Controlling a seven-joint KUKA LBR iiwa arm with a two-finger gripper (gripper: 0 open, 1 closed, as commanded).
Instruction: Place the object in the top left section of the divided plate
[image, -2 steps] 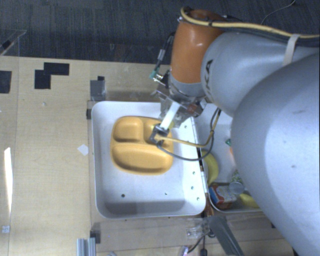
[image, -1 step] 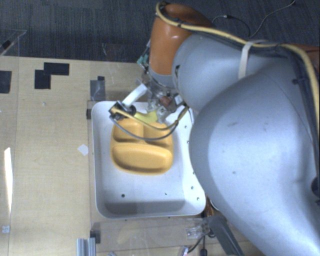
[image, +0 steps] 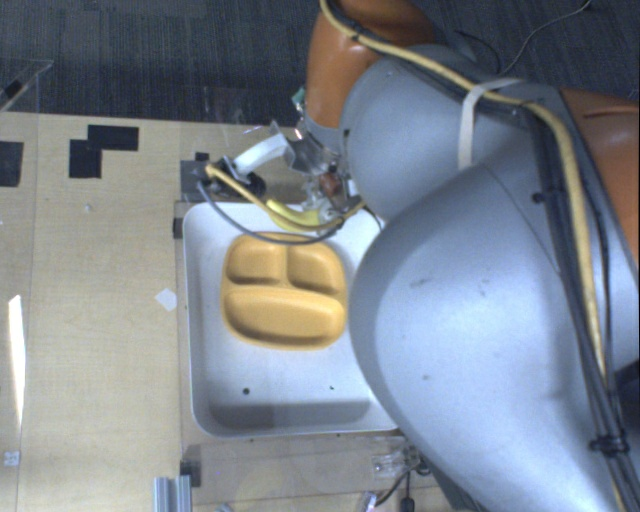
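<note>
Divided plate (image: 284, 290) lies under the arm (image: 480, 300) reaching across the bin (image: 205, 330).

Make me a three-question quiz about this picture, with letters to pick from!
1. Where does the divided plate sit?
A. In the white bin
B. On the wooden bench beside the bin
C. On top of the arm

2. How many sections does the plate have?
A. Two
B. Three
C. Five

3. What is in the plate's top left section?
A. A pile of blocks
B. A blue cup
C. Nothing that can be seen

Answers:
1. A, since the bin's white floor shows around the plate's left and lower sides.
2. B, since there are two small sections on top and one wide section below.
3. C, since that section shows only its own yellow surface. The gripper is above the plate's top edge.
</note>
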